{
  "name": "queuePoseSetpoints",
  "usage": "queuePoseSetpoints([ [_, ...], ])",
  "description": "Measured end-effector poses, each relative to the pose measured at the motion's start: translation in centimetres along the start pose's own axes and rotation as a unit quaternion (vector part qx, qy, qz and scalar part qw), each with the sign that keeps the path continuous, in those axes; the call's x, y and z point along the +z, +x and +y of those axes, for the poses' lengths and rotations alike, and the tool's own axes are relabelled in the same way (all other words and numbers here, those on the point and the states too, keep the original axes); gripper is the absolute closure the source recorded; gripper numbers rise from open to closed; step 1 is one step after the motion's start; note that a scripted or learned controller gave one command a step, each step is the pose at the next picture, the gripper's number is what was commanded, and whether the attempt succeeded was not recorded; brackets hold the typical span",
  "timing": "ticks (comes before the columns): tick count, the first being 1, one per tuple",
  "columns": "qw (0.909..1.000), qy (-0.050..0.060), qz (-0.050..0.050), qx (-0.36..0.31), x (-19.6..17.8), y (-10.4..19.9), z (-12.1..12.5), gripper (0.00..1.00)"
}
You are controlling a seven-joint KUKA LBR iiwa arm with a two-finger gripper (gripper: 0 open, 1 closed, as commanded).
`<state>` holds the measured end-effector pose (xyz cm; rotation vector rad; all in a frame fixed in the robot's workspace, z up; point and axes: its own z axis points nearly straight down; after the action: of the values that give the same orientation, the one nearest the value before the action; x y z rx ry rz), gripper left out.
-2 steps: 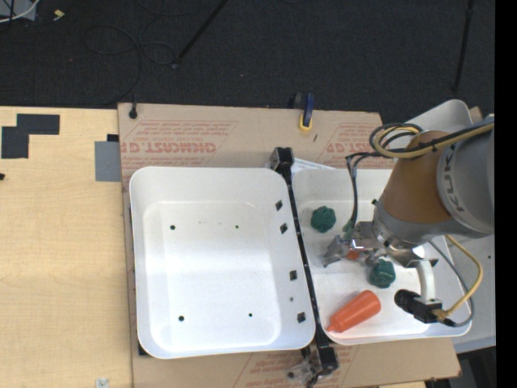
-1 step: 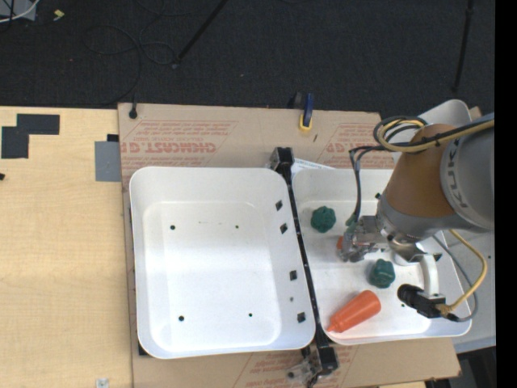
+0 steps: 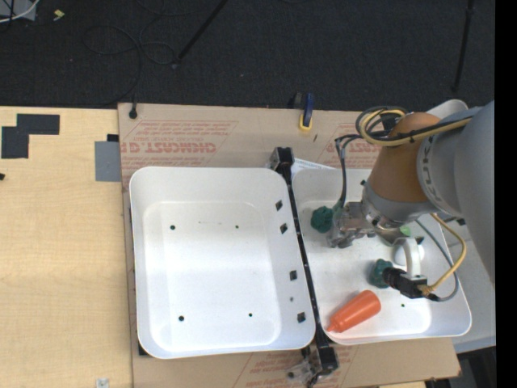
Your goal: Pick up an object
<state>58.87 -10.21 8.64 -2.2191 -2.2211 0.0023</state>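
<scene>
My gripper [image 3: 347, 231] is low in the right bin [image 3: 448, 326], near its upper middle. A dark green rounded object [image 3: 322, 218] lies right against the gripper's left side; whether it is held is hidden from this angle. An orange cone-shaped object [image 3: 355, 311] lies on its side near the front of the right bin, well below the gripper. A small teal object [image 3: 378, 272] sits between the two, to the lower right of the gripper.
The left bin [image 3: 153, 257] stands beside the right one, with a black divider rail [image 3: 297, 253] between them. The arm's grey and orange wrist [image 3: 404, 172] covers the right bin's upper right part. Cardboard [image 3: 194, 140] lies under both bins.
</scene>
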Motion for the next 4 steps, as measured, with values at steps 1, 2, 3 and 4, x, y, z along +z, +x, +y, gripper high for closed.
queuePoseSetpoints([
  [1,1.0000,-0.001,0.000,0.000,-0.1,0.1,2.9,1.00],
  [2,1.0000,0.000,0.000,0.001,-0.1,0.1,2.8,0.00],
  [3,1.0000,-0.001,0.000,-0.001,-0.1,2.0,5.6,0.00],
  [4,1.0000,0.002,-0.001,0.003,-0.1,-3.6,0.9,0.00],
])
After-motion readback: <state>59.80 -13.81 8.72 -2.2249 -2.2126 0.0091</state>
